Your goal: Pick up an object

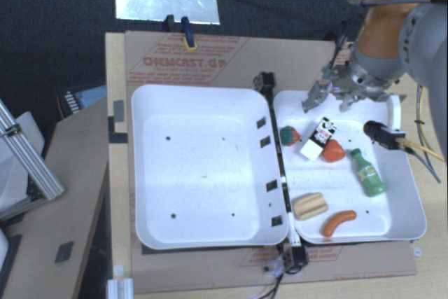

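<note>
Nothing has been picked up yet: the gripper [327,100] hangs at the upper right of the frame, above the far edge of the right bin [406,210], with its fingers spread and nothing between them. All candidates lie in that bin: a black-and-white block [318,137], a red tomato-like toy [334,150], a green bottle [367,172], a bun [309,205] and a sausage [339,222]. The descent, closing and lift all remain, in my judgement.

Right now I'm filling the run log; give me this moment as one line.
phase: approach | tool: open, above right bin far edge | held: nothing | nearest: black-and-white toy
</note>
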